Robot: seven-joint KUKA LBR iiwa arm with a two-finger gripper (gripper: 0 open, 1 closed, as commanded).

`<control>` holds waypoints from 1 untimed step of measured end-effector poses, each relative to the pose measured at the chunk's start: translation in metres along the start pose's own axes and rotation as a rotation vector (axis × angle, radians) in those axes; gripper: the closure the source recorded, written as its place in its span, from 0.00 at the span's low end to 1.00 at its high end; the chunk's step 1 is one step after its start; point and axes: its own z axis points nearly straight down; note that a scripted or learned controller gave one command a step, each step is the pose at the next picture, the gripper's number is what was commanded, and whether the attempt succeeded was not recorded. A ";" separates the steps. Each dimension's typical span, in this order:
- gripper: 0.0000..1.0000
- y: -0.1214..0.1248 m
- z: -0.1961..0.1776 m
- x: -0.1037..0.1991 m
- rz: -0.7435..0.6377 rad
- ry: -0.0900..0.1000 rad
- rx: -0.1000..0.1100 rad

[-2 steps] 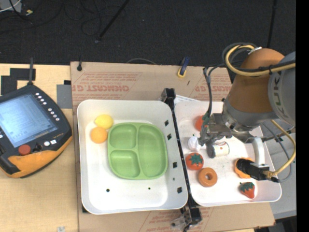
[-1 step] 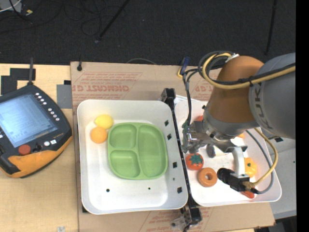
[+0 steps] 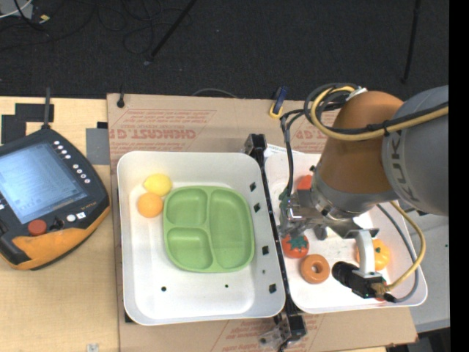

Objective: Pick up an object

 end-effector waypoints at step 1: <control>1.00 0.007 -0.011 0.008 -0.004 -0.001 -0.003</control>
